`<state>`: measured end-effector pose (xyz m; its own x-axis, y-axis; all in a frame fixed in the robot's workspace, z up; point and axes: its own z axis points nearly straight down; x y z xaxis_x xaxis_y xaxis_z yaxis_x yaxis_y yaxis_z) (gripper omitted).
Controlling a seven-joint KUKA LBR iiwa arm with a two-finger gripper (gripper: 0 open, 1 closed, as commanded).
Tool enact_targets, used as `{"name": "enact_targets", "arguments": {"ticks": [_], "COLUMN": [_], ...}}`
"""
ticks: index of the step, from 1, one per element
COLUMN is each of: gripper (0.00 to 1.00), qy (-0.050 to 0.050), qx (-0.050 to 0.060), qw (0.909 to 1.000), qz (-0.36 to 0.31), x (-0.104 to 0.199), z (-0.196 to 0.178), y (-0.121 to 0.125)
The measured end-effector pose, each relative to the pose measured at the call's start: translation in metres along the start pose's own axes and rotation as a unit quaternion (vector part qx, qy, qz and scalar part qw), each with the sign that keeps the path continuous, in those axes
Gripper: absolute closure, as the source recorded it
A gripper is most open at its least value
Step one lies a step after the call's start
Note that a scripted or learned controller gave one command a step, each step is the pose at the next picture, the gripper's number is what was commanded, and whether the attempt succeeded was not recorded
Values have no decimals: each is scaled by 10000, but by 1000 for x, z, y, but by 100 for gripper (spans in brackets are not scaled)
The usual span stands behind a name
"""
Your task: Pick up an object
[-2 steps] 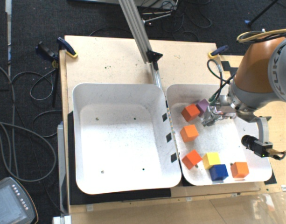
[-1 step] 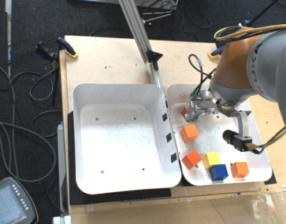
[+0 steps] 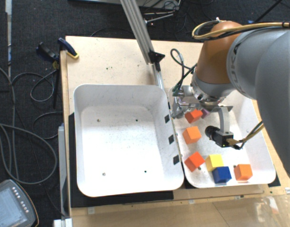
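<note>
While the gripper [image 3: 186,104] hangs low over the far end of the right bin [image 3: 258,145], the wrist masks it, so whether it is open or closed cannot be told. A red-orange block [image 3: 196,115] lies directly at the gripper; no grasp is confirmed. The block appears near-cubic, with no evident long axis and its faces skewed to the bin wall. Risk: closing across its corners would likely twist or eject it. The near wall and a paler orange cube [image 3: 192,135] close by crowd any approach.

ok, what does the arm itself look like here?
Bulky grey arm with smooth rounded links, a glossy orange band above the wrist, and a yellow cable looping over that band. The gripper below is silvery metal with dark wires running to it.
</note>
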<state>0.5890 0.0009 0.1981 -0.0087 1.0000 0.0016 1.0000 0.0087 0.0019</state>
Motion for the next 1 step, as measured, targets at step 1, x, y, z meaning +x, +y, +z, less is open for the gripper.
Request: {"name": "enact_targets", "arguments": {"ticks": [1], "gripper": [100], "qy": [3], "qx": [-1], "qw": [10000], "qz": [3], "x": [52], "z": [-5], "y": [10]}}
